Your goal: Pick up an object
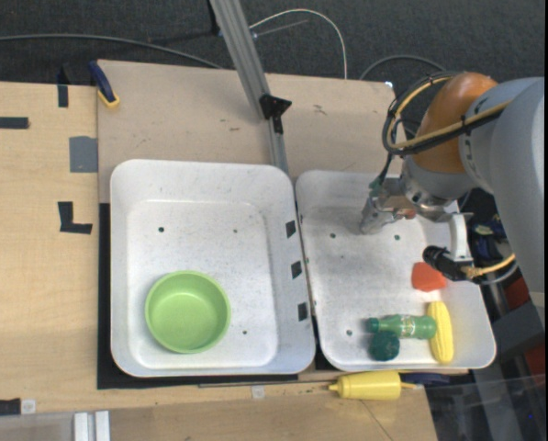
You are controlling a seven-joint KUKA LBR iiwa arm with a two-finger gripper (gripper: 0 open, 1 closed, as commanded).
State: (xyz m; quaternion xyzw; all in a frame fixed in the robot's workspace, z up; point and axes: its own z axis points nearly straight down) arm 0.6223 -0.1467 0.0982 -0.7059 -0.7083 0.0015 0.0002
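Hovering pincer [376, 220] over right bin [347, 274] | objects crowd near edge

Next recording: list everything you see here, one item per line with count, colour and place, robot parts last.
shallow plastic bins: 2, white, side by side on bench
round bowl: 1, light green, left bin, near front
small bottle: 1, green, right bin, front
banana-shaped toy: 1, yellow, right bin, beside bottle
small orange block: 1, orange, right bin, right side
yellow bottle-like object: 1, yellow, bench, in front of right bin
gripper: 1, grey, over right bin's rear
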